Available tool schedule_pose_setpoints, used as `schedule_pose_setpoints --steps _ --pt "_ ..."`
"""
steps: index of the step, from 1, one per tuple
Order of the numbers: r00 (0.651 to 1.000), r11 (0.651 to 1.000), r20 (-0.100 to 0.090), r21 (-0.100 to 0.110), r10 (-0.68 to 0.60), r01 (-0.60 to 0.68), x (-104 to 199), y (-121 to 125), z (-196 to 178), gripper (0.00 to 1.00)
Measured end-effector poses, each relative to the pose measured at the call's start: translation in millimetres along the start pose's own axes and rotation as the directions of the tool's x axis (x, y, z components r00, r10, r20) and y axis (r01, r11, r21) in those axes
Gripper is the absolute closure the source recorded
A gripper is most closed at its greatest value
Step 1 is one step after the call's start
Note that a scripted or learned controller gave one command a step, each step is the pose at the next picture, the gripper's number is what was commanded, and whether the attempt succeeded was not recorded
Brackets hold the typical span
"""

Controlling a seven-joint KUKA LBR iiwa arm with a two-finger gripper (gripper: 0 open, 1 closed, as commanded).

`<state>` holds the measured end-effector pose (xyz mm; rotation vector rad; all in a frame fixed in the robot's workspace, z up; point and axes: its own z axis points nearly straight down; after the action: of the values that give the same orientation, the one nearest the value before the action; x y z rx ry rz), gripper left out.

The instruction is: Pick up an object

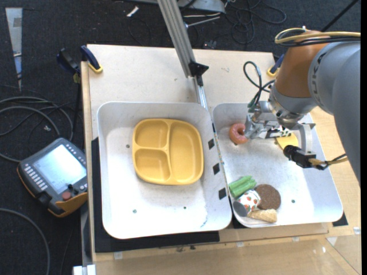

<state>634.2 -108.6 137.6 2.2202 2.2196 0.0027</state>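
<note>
A pink frosted doughnut [238,134] is seen near the left wall of the right bin [321,202], at the tip of the claw [248,132]; whether the claw is apart or clamped on it cannot be told. Bare floor is left across the bin's middle. A green toy [241,184], a brown cookie [268,196] and a wedge-shaped piece [262,215] are crowded into its near-left corner. A yellow divided plate [168,151] is centred in the left bin [114,211], with open margin kept all round on the worktop [143,73].
</note>
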Motion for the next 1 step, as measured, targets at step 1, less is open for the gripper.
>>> schedule_pose_setpoints --steps 1 --pt "1.0 1.0 0.0 -0.004 -0.004 0.004 5.8 10.7 -53.1 1.0"
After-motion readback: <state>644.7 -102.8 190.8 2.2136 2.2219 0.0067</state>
